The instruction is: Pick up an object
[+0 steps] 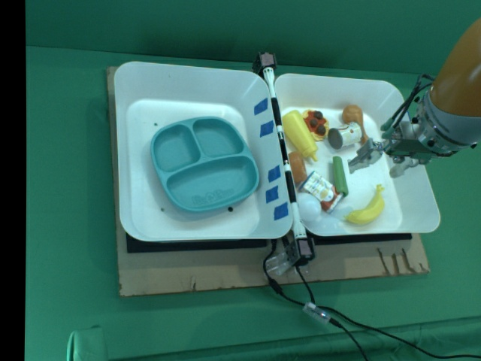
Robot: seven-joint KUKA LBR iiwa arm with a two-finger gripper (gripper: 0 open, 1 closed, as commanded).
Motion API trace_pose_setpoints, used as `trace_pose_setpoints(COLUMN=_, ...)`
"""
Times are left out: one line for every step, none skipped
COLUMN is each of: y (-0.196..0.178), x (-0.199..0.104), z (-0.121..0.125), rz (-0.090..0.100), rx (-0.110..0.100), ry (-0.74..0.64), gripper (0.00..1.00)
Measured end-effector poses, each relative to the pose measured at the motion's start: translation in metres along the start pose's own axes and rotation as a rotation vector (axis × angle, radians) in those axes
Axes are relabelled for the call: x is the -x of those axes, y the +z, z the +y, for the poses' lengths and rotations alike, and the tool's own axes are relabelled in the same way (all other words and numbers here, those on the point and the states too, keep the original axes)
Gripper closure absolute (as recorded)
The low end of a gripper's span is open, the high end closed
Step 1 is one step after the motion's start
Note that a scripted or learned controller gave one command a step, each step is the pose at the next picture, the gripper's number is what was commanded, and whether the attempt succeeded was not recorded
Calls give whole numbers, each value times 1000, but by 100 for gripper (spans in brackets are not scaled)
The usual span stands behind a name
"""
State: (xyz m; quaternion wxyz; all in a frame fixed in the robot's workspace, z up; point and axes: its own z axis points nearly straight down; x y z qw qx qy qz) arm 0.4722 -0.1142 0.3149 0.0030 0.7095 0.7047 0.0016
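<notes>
Nearest the lens, at six o'clock: black cable [331, 323] trailing off the cardboard sheet [225, 277] under both bins.

At nine o'clock, left bin [139, 89], holding just a teal divided plate [204, 164] with three compartments, lying flat.

At three o'clock, right bin [406, 201], crowded. Along its left wall, yellow bottle [299, 134], with a small pizza-like piece [316, 122] touching at its right. Further toward three o'clock, metal can [344, 136] on its side, brown drumstick-like piece [352, 114] just beside it at twelve. Below these, orange-brown piece [297, 168], green stick [340, 175], printed packet [321, 189], white round thing [310, 207] and banana [367, 209] at the five o'clock corner.

Between the bins, divider [279, 149] with blue tape tabs.

From three o'clock, grey arm [458, 89] with orange band, reaching over the right bin. Gripper [379, 158] just right of the can, fingers [364, 157] spread apart, nothing between them. Can and drumstick close by at ten o'clock of the fingers; banana apart at six.
</notes>
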Motion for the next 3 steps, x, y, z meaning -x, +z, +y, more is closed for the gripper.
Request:
trace_pose_setpoints(y=115, x=6, z=42, rz=-3, rx=18, ry=3, gripper=0)
trace_pose_setpoints(y=101, x=7, z=44, rz=-5, rx=32, ry=9, gripper=100)
trace_pose_setpoints(y=31, x=-46, z=106, rz=-1, rx=7, ry=-2, gripper=100)
